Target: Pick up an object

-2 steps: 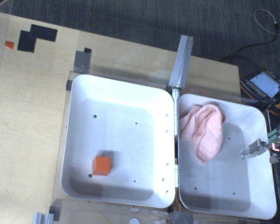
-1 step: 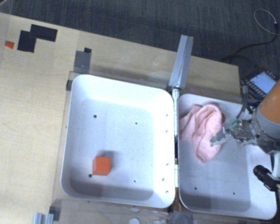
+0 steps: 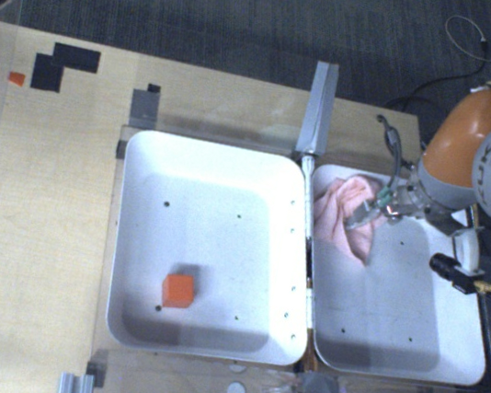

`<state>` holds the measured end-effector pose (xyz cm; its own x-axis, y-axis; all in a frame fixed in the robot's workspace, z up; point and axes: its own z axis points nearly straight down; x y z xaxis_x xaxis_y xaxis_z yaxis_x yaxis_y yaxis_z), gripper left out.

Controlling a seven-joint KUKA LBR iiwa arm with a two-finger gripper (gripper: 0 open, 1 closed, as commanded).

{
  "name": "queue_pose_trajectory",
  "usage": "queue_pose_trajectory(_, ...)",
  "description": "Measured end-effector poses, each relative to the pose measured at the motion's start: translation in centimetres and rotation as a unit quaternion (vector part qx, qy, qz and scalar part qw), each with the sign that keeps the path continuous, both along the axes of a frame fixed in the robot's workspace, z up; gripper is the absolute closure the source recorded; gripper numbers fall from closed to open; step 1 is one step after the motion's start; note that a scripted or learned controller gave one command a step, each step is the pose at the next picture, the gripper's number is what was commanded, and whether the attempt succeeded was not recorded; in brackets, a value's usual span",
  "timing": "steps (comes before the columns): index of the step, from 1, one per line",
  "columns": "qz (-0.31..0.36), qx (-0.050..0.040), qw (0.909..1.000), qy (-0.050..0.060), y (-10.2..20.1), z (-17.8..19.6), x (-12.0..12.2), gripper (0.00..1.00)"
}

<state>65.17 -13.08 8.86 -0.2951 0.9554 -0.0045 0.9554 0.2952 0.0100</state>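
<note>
Gripper hovering at pink cloth in right bin (upper left corner); finger state impossible to tell. Risk: soft fabric slipping or bunching. Orange block lying in left bin.

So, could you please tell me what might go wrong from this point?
1. The gripper is at the edge of the crumpled pink cloth; it may pinch only a fold, which could slip free.
2. The cloth lies against the right white bin's left wall, so it might drag or snag when lifted.
</note>
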Motion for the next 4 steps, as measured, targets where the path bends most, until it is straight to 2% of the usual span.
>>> queue_pose_trajectory(1, 0.018, -0.0002, 0.9998, -0.001, 4.0, 0.1, -1.9, 0.0)
queue_pose_trajectory(2, 0.019, 0.0, 0.9998, -0.004, 4.1, 1.3, -1.6, 1.0)
queue_pose_trajectory(3, 0.018, -0.0004, 0.9998, -0.005, 4.0, 1.3, -1.6, 0.0)
queue_pose_trajectory(4, 0.037, -0.0003, 0.9993, -0.002, 3.2, 0.1, -3.4, 0.0)
